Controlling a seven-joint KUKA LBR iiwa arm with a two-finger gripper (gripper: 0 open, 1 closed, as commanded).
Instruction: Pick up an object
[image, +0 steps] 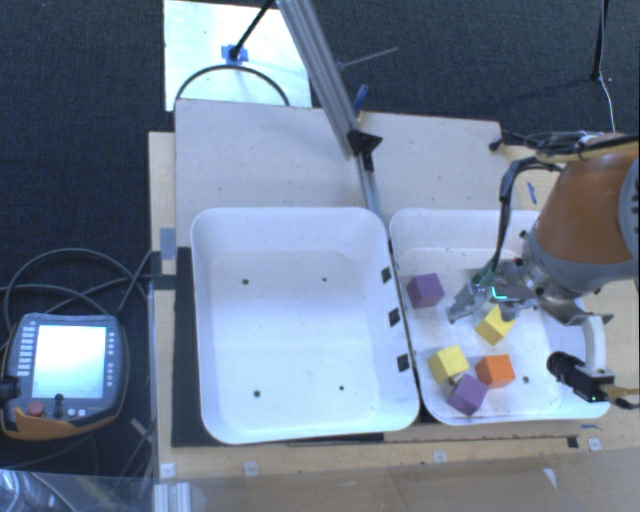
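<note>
Right bin: arm cut off at the frame edge, its wrist covering part of the bin. Claw: small, grey metal, low over the bin floor; cannot tell whether spread or pressed together. Yellow cube just beside it, partly overlapped. Other blocks, matte, square-edged: purple, yellow, orange, purple. Left bin: smooth white.
</note>
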